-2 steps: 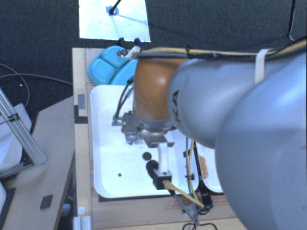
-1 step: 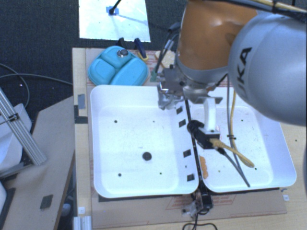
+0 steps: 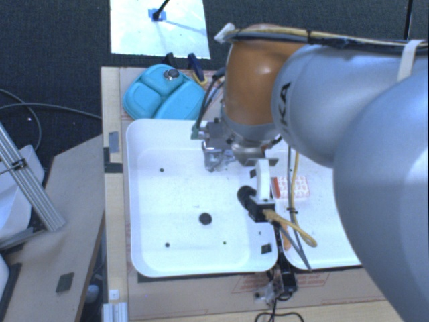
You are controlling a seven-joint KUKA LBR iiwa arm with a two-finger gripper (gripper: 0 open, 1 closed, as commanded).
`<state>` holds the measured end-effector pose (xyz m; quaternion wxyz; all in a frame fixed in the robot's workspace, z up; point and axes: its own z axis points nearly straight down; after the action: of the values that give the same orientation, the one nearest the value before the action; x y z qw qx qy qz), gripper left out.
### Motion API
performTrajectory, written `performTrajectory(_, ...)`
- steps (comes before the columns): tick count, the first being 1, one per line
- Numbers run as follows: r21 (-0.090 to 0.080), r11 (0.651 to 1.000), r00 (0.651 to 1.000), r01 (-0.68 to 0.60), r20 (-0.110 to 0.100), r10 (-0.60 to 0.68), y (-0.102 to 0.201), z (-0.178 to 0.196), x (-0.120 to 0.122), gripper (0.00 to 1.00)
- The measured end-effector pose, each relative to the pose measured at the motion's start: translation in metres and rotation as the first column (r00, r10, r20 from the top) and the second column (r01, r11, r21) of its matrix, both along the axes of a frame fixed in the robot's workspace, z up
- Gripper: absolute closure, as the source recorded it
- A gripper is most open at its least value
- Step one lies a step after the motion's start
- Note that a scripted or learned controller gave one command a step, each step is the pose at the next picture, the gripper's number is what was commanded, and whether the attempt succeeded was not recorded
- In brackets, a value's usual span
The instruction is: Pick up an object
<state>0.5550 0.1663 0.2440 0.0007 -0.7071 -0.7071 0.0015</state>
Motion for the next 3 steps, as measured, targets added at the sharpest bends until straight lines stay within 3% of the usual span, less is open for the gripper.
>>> performTrajectory(1,0.001,1.000,1.000,0.001,0.010,-0.001,-0.019,0.001,0.078,1.00)
performTrajectory(2,0.003,1.000,1.000,-0.007,0.006,0.007,0.042,-0.045,0.101,1.00)
performTrajectory(3,0.000,1.000,1.000,-0.001,-0.009,0.001,0.033,-0.081,-0.011,1.00)
